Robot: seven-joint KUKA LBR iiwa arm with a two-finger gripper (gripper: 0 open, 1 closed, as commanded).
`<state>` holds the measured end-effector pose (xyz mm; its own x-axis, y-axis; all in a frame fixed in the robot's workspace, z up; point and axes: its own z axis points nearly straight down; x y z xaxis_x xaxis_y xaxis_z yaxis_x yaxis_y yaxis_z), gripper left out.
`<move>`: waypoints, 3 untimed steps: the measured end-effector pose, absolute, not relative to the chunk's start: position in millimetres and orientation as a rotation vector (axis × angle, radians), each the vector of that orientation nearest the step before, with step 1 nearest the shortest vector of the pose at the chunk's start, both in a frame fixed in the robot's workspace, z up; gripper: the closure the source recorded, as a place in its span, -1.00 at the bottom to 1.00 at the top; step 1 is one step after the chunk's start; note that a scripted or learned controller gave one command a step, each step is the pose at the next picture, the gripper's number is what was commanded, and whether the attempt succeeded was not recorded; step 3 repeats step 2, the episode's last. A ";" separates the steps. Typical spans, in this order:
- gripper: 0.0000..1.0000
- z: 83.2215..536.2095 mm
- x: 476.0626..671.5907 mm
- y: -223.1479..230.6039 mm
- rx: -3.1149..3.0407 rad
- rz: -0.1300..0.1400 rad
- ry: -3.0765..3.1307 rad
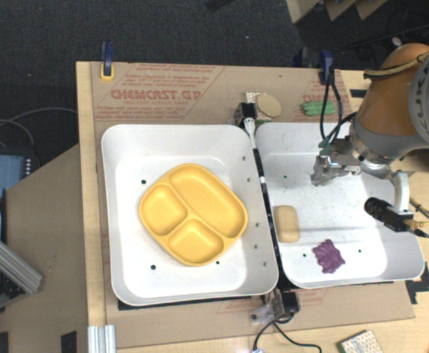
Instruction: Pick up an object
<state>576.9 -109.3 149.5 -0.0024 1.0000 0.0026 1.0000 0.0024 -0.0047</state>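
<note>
Two bins (119,197) — left: yellow tray (192,213); right: tan block (286,223), purple lump (328,256); end effector (326,169) grip state unclear.

Two white bins (119,219) are sitting side by side on a brown surface (163,94) printed with red lettering. A blue clamp (107,59) is gripping its back edge. Dark carpet (89,13) is lying behind it.

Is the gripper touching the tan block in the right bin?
Apart. In the camera view the gripper sits over bare white bin floor, with a clear stretch of floor between it and the tan block lying nearer the camera.
</note>
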 end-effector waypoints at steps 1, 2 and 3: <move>-1.00 149.5 578.5 -111.7 -2.220 0.001 -2.221; -1.00 81.2 542.8 -171.6 -2.222 0.006 -2.212; -1.00 81.2 542.8 -171.6 -2.222 0.006 -2.212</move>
